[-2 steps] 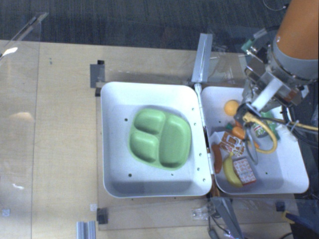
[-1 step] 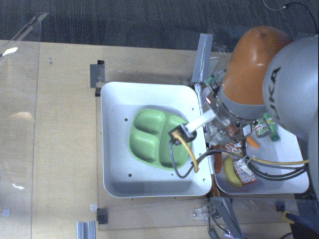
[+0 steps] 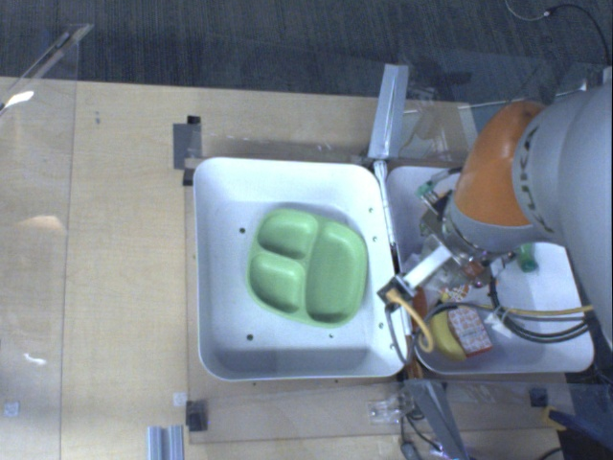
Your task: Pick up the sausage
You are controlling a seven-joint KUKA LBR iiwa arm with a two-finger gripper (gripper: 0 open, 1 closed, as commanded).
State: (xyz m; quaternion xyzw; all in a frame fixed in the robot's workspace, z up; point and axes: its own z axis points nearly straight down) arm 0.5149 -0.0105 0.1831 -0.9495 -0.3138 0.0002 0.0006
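**Gripper low over the right bin, sausage judged to lie at its left wall**

The two-finger gripper (image 3: 460, 278) is seen beneath the grey arm with the orange band (image 3: 522, 175), lowered into the shallow white right bin (image 3: 560, 348). It is hidden by the wrist and its fittings, so whether it is released or clenched cannot be told, and nothing can be confirmed as held.

Just beside the gripper, toward the bin's near-left corner, a small cluster of items is found. A slim, curved orange-brown piece (image 3: 419, 316), lying close against the bin's left wall, is taken to be the sausage, though its outline is too small for certainty. Touching it or just beside it, a rounded yellow item (image 3: 442, 335) and a speckled reddish block (image 3: 471, 329) are seen. A small green piece (image 3: 525, 257) lies apart, near the arm.

The sausage is judged to be a light toy with a smooth, rounded skin, likely somewhat slippery and liable to roll or squirt out if pinched near an end. A hold across its middle, square to its length, is advised. Its closeness to the wall and to the yellow item is expected to leave little room on either side.

Further out, a pale green three-compartment plastic tray (image 3: 308, 266) is set in the shallow white left bin (image 3: 215, 338).
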